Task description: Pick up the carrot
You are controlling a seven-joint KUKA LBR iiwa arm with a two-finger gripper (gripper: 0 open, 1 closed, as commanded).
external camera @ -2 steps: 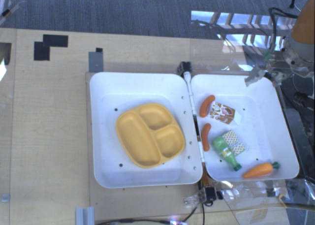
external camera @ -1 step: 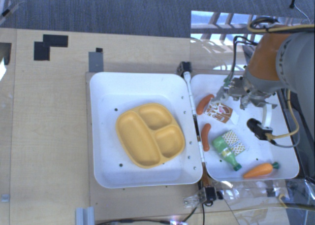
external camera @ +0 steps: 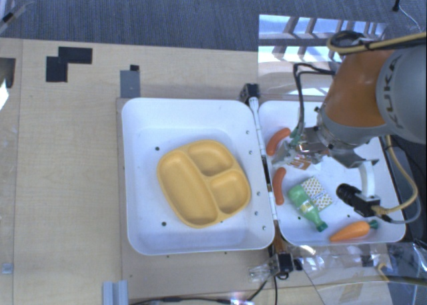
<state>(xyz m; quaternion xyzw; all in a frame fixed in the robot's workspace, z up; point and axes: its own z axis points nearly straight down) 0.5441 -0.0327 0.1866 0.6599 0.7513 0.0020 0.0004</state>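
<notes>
**Ana:** Carrot (external camera: 349, 231) sits closest, orange with a small green tip at its right end. It lies on its side by the near rim of the right bin (external camera: 297, 231), toward the right corner.

**Ben:** Is anything touching it?

**Ana:** No. A green bottle (external camera: 307, 205) lies just to its left, slanted, cap end toward the carrot, with a gap between them. A checkered packet (external camera: 317, 191) lies right beside the bottle's upper end.

**Ben:** And the gripper?

**Ana:** The gripper (external camera: 299, 153) hangs over the left part of that same bin, well apart from the carrot. One red sausage (external camera: 278, 141) lies just beyond it and a second sausage (external camera: 279, 185) lies nearer, along the left wall. Whether the gripper is open or closed I cannot tell, since from above it is a blur of metal. I can make out nothing gripped in it.

**Ben:** The arm?

**Ana:** The arm (external camera: 363, 93) reaches in from the right, its orange band above the far right part of the bin.

**Ben:** And the left bin (external camera: 143, 163)?

**Ana:** It holds a yellow divided plate (external camera: 175, 187), set at a slant near the middle.
</notes>
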